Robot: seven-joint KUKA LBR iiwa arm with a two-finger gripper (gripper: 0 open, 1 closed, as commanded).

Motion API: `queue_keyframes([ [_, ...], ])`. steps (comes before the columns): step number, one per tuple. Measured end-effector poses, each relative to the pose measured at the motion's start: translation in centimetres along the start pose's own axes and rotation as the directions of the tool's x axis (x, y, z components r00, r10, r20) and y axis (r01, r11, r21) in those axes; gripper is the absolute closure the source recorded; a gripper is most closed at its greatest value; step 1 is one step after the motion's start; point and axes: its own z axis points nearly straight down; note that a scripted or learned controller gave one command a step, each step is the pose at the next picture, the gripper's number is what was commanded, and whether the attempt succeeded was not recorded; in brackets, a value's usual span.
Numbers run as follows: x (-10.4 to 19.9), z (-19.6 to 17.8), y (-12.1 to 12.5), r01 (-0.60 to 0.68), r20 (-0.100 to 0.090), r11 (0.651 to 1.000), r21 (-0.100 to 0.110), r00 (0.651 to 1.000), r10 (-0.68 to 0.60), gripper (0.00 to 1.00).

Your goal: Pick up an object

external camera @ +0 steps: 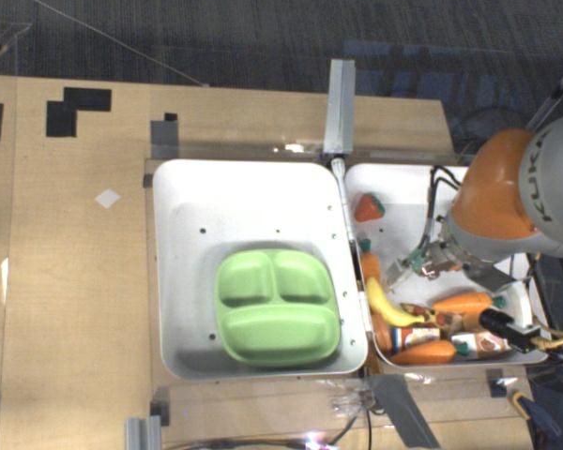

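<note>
A grey arm (535, 195) with an orange band reaches in from the right over the right bin (403, 181), one of two white bins side by side on a wooden bench (66, 279). Its gripper (430, 261) hangs low over the middle of that bin, and the view is too small and cluttered here to tell its state, and nothing can be seen held. The pickable things lie mostly just below and to the left of the gripper: a yellow banana (389, 306) curves along the bin's left wall, an orange carrot (462, 302) lies just beyond the tool toward the front, a second carrot (422, 352) rests against the front wall, and a small bottle (446, 331) sits between the two carrots, touching them. A red strawberry (369, 207) sits alone above and left of the gripper, well apart from the pile. Left of everything, the other bin (178, 204) holds a green tray (277, 306). To do the grasp well, it seems wise to pick one clearly separate target, such as the strawberry or the upper carrot, centre the tool over its middle, cross a long item's narrow width, and descend straight so neighbours are not nudged.
</note>
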Motion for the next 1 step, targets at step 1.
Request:
queue_keyframes([
  [1,-3.51,1.82,10.31,0.071,0.009,0.997,-0.018,0.997,-0.070,0.00],
])
